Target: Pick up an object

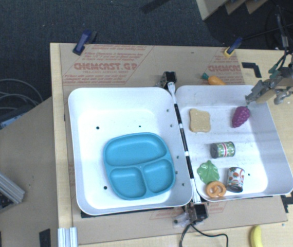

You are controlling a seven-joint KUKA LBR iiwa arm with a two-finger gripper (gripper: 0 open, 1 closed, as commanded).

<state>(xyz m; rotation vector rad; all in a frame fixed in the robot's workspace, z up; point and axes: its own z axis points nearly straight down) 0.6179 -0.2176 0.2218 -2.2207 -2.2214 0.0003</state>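
Jaws [268, 90] spread wide over right bin's [277, 138] far edge, just beside purple grapes [240, 116], holding nothing.

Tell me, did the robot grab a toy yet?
Not yet. The tool hangs over the right bin's far corner, beside the purple grapes, with nothing visibly in it. The toast, green can, leaf, pretzel and red can lie in the bin. Grabbing and lifting one is left.
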